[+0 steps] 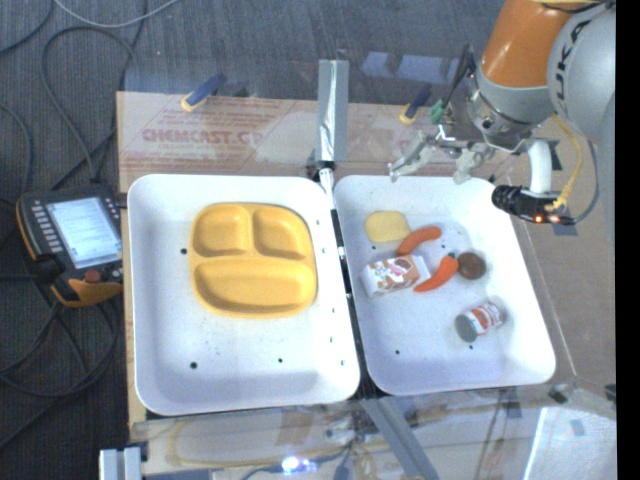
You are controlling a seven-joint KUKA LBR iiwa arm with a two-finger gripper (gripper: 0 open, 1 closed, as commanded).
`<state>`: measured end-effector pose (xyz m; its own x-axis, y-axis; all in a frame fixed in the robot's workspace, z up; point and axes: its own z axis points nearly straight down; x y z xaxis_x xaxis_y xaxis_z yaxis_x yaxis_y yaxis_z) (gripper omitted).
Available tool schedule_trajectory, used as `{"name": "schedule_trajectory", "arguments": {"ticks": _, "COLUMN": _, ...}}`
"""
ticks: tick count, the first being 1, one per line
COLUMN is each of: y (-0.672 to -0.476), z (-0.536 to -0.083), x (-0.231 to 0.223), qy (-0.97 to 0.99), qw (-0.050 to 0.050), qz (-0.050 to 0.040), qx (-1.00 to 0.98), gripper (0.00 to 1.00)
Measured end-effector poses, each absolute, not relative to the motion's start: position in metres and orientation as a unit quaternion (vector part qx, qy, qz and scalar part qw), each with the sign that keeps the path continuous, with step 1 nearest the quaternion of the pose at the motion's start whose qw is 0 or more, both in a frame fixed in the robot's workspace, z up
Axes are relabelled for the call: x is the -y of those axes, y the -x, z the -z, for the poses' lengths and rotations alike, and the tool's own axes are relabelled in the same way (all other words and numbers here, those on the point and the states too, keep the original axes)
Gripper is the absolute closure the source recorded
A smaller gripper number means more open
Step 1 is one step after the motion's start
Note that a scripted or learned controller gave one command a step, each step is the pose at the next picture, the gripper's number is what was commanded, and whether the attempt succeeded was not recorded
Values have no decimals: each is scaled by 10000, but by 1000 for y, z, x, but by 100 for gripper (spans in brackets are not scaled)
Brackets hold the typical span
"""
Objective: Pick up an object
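Bench point(200, 133) of pale board, bearing two shallow white bins side by side: left bin point(160, 368), right bin point(520, 353).

Evenly and softly lit from above, with no hard shadows; only thin soft shading under the tray point(255, 258), left of and below the claw point(436, 156). Mild glare on the white bins point(240, 388), brightest along their rims below the claw. Bright sheen on the metal strip point(330, 108) to its left. Small red glow just right of it, at the arm's side. Overall slightly soft, grainy; floor at far left dim. Claw itself a little blurred.
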<state>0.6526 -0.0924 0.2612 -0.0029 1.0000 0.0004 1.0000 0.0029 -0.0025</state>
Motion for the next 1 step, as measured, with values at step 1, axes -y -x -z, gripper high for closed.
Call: {"name": "schedule_trajectory", "arguments": {"ticks": 1, "y": -631, "z": -187, "x": 155, "qy": 7145, "qw": 3, "qz": -22, "qx": 6996, "gripper": 0}}
